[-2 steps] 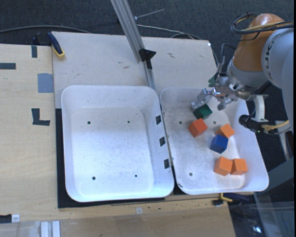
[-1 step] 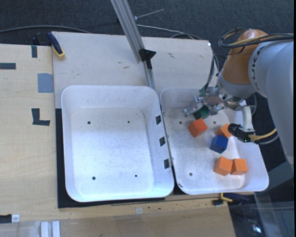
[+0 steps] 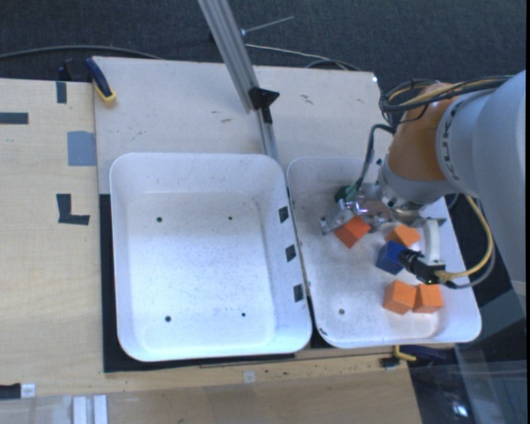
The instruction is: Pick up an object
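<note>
Orange block [image 3: 352, 231] at the gripper [image 3: 343, 215] — grasp step; finger state unreadable — you lift straight up next, toward 12 o'clock.

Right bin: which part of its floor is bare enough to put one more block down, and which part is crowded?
In the right bin, the floor is bare at the near-left corner, between the divider wall and the two orange blocks. The middle and right are crowded: the gripper sits over an orange block, with a blue block beside it. The left bin offers wide bare floor.
</note>
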Tool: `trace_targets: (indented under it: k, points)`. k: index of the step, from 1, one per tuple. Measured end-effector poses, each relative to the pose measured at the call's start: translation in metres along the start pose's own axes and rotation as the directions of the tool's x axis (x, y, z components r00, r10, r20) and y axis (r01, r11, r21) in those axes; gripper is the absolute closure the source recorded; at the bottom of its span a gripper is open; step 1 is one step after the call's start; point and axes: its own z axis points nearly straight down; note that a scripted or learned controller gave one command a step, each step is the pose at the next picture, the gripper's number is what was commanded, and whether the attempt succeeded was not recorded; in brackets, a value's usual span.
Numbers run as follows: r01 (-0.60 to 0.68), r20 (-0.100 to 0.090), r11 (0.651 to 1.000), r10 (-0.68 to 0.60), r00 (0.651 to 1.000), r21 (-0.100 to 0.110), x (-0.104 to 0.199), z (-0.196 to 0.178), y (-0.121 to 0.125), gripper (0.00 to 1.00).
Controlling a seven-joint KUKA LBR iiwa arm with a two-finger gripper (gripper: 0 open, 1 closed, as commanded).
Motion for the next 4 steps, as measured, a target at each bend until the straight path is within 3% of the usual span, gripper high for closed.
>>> trace_targets:
  k: [1, 2, 3, 4]
  points:
    - [0.0, -0.002, 1.0, 0.001, 1.0, 0.002, -0.022, 0.001, -0.008, 0.0]
    - [0.003, -0.003, 1.0, -0.003, 1.0, 0.003, -0.02, -0.008, -0.008, 1.0]
    - [0.006, -0.003, 1.0, -0.006, 1.0, -0.007, 0.034, -0.109, -0.009, 1.0]
    - [0.009, -0.005, 1.0, -0.009, 1.0, 0.002, 0.107, -0.1, -0.001, 1.0]
